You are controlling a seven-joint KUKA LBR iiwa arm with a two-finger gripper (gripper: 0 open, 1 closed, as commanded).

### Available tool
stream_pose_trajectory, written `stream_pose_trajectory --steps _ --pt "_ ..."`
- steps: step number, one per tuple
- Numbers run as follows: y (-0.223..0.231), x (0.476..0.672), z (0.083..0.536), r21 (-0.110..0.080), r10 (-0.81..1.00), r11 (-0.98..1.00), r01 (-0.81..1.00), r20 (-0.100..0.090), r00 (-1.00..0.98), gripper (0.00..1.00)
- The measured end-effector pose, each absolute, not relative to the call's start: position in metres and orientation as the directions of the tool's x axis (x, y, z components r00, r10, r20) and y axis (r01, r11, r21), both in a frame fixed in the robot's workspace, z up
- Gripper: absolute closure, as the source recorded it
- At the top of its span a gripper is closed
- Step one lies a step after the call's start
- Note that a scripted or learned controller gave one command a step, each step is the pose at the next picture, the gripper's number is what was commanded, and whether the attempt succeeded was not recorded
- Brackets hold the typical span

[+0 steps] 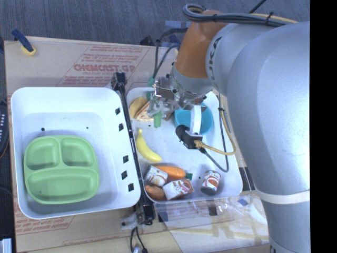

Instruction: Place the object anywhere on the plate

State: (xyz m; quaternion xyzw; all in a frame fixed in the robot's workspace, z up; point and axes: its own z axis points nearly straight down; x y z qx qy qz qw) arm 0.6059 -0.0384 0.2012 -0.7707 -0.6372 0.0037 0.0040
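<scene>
Your gripper (pixel 156 108) hangs low over the yellow food piece (pixel 138 108) in the right bin (pixel 231 186); its grip I cannot tell. The piece looks light and smooth, so take it across the middle. The green plate (pixel 60 168) waits in the left bin.

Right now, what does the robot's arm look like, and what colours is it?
The arm is fat, round and smooth, mostly shiny grey. Near the wrist it wears an orange band. Black cables loop over the top, and a yellowish one hangs underneath. The gripper at the end is a small metal block with wires and green bits.
</scene>
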Motion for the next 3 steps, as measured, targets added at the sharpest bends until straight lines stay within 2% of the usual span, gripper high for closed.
stream_pose_trajectory --steps 1,2,3 --pt "-0.02 0.573 0.19 -0.014 0.946 -0.324 0.946 -0.004 0.324 1.0" --pt "0.012 0.514 0.19 -0.014 0.997 -0.075 0.997 -0.001 0.075 1.0" --pt "0.011 0.514 0.191 -0.013 0.997 -0.076 0.997 -0.001 0.076 0.0"
